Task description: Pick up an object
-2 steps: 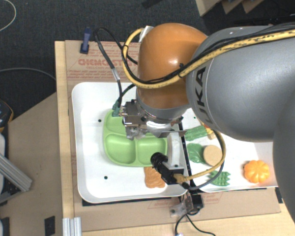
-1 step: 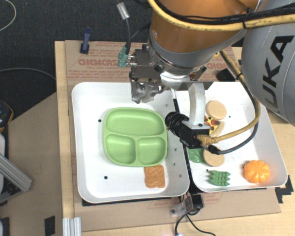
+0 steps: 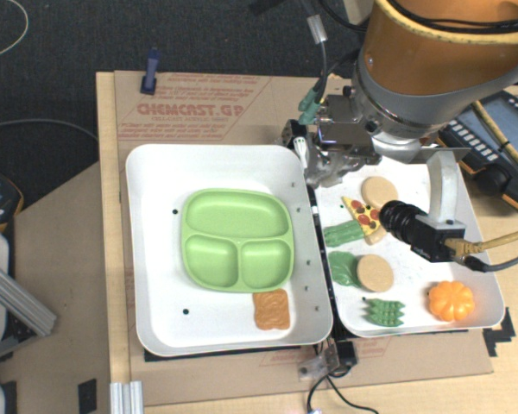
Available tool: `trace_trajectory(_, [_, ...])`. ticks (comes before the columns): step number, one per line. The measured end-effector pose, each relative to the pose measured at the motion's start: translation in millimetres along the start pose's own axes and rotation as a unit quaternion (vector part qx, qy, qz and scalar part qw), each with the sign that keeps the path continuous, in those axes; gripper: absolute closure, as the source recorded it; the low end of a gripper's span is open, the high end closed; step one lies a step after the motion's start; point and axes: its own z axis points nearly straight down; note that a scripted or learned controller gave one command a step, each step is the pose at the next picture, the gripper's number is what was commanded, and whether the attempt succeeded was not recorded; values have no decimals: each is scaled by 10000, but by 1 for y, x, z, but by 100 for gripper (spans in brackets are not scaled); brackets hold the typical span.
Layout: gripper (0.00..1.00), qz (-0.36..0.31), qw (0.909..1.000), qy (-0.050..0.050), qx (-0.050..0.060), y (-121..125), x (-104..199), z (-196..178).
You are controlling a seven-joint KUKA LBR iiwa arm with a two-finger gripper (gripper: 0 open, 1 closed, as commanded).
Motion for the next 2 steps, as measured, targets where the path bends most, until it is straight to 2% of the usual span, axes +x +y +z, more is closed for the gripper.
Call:
trace_trajectory(1, [100, -18, 10000, -19, 86, -1, -28, 163])
trace_trajectory(2, [100, -46, 9999, 29, -102, 2, -40, 3])
